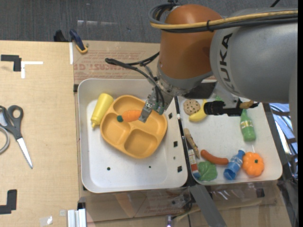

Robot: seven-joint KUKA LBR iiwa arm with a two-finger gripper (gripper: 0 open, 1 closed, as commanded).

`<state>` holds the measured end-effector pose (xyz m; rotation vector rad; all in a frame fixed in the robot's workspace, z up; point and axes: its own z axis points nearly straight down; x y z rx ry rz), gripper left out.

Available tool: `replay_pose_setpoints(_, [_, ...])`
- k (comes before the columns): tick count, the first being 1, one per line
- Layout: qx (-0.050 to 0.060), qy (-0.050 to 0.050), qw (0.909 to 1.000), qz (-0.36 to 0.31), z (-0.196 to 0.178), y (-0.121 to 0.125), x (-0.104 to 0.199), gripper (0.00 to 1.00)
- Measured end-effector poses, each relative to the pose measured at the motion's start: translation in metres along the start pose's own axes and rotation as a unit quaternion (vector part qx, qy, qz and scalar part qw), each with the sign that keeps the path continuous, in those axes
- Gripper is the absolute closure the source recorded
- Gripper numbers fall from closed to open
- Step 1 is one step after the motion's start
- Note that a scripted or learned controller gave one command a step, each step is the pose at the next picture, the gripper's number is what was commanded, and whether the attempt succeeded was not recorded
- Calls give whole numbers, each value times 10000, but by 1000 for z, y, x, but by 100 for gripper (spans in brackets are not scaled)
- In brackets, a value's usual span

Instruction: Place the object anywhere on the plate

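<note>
Hand point(147, 111) seemingly touching carrot point(130, 115) on plate point(137, 145)

Legible text: "KU" in dark block capitals, running vertically on the grey arm casing point(251, 56), at 2 o'clock in frame; remaining letters cut off. Faint reddish print on cardboard strip point(113, 66) at 11 o'clock, unreadable.

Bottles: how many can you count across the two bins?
3: a yellow bottle in the left bin beside the plate; green bottle and blue bottle in the right bin. The arm may hide more.
</note>
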<state>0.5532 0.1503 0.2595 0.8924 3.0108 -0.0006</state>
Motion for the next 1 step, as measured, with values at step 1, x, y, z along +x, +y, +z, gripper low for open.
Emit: replay_pose_setpoints(1, [0, -1, 10000, 2, 0, 0, 0, 0])
